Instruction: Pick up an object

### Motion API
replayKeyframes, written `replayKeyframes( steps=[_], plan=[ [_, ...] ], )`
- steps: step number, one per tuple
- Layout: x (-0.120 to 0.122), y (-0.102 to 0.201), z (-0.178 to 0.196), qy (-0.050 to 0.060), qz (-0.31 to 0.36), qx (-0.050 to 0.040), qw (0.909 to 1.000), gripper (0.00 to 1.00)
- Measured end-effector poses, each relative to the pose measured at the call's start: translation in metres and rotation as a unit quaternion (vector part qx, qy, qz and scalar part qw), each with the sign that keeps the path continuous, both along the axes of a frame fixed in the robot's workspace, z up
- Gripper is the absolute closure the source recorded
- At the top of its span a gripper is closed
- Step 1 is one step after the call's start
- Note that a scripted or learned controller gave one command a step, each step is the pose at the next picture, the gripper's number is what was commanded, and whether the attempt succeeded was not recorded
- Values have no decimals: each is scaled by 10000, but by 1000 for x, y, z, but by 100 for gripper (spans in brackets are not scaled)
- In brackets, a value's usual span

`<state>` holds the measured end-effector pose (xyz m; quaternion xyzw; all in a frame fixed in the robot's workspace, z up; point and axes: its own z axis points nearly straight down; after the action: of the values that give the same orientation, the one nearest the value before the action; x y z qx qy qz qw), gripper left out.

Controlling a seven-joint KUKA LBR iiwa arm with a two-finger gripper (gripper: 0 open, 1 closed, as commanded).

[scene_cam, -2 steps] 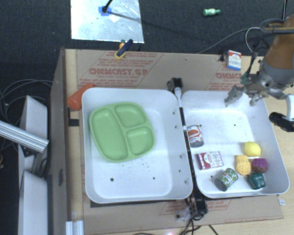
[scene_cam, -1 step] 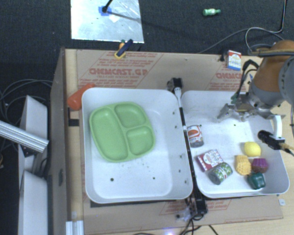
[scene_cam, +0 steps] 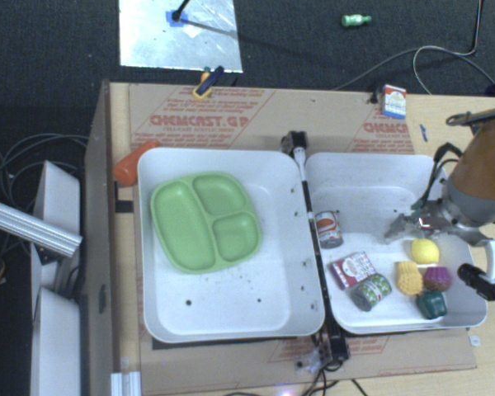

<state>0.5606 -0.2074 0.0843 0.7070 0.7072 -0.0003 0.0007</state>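
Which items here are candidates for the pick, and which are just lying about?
In play, right bin: yellow lemon-like ball, corn piece, purple item, dark green item, red packet, green can, red-labelled can; gripper just above the ball.

Lying about: green divided tray in left bin; small carton; green bottle; orange object.

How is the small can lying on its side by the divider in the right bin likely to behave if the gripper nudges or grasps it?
The can lies on its side, so a nudge would probably roll it. Its round wall looks smooth, so fingers may slip unless they close across it squarely. It looks rigid and should keep its shape. The gripper hangs apart from it.
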Motion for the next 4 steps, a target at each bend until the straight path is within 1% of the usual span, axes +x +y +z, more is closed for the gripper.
replayKeyframes(
  steps=[1, 2, 3, 4],
  plan=[
    [-46, 1, 0, -1, 4, 5, 10000, 0],
    [-45, 1, 11, -20, 10, 2, 10000, 100],
    [43, 20, 62, -21, 20, 2, 10000, 100],
    [43, 20, 62, -13, 16, 3, 10000, 0]
  ],
)
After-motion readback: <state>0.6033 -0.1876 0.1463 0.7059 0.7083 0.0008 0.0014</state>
